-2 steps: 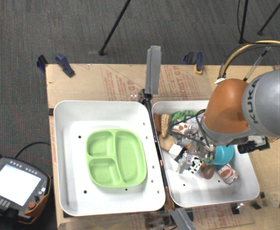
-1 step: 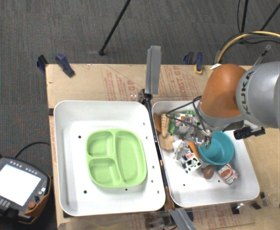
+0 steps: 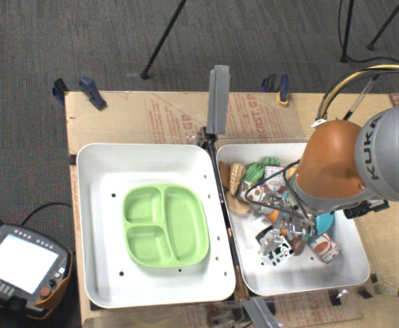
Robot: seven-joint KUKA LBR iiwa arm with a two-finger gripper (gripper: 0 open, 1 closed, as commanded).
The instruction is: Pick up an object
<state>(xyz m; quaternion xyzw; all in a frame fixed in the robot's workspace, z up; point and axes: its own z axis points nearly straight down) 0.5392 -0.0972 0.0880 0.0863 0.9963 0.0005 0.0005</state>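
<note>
The right bin (image 3: 350, 268) holds a heap of small objects. Among them are a tan ridged cone (image 3: 237, 175), a green piece (image 3: 257, 171), a brown rounded piece (image 3: 239, 205), a black-and-white spotted toy (image 3: 277, 253), a red-and-white can (image 3: 326, 249) and a blue piece (image 3: 324, 221). The arm's orange band (image 3: 329, 162) hangs over the bin's middle. My gripper (image 3: 288, 232) reaches down into the heap, just above the spotted toy and left of the can. The wrist hides the objects under it.
The left bin (image 3: 97, 183) holds a light green divided plate (image 3: 165, 225). A grey upright post (image 3: 218, 101) stands at the back between the bins. Blue clamps (image 3: 90, 91) grip the cardboard bench edge. A teach pendant (image 3: 23, 268) lies at the lower left.
</note>
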